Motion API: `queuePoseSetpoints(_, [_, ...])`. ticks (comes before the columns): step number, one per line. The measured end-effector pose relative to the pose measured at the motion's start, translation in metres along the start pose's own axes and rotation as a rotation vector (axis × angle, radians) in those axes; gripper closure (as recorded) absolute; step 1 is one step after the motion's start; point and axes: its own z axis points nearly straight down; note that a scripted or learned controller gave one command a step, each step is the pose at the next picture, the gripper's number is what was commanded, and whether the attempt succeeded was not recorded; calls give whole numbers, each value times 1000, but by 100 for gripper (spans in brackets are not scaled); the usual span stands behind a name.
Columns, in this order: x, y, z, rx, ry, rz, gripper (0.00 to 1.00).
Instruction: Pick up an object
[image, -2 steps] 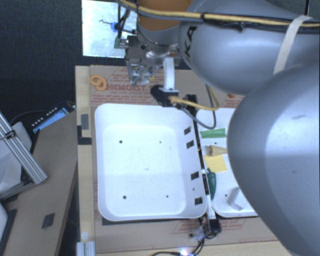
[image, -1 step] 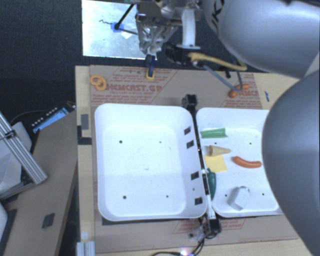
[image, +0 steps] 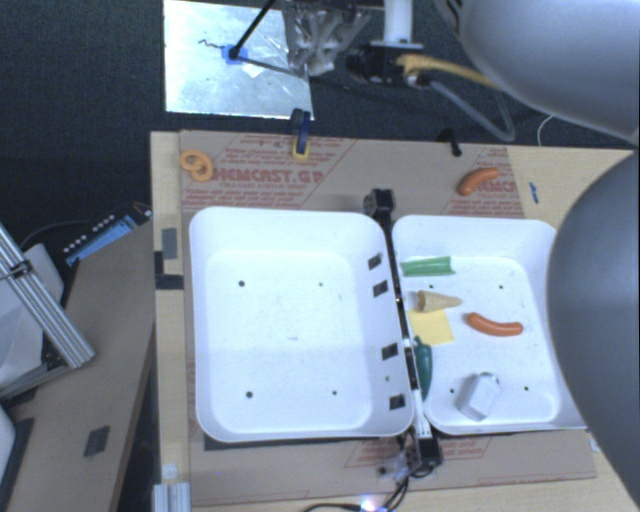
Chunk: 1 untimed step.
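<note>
1. Green stick (image: 427, 266), lying flat at the right bin's top-left.
2. Cone (image: 437, 301) just below it.
3. Yellow square (image: 431, 327) beneath the cone.
4. Orange sausage (image: 495, 325), right of the square.
5. Grey block (image: 477, 395), near the bin's front.

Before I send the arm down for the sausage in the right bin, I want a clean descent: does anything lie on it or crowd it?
Nothing visible does. The sausage lies alone on the floor of the right bin, uncovered. The nearest thing, a yellow square, sits apart to its left, and the grey block lies below, also apart.
</note>
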Motion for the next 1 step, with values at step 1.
queuePoseSetpoints(1, [0, 0, -17, 5, -1, 0, 100])
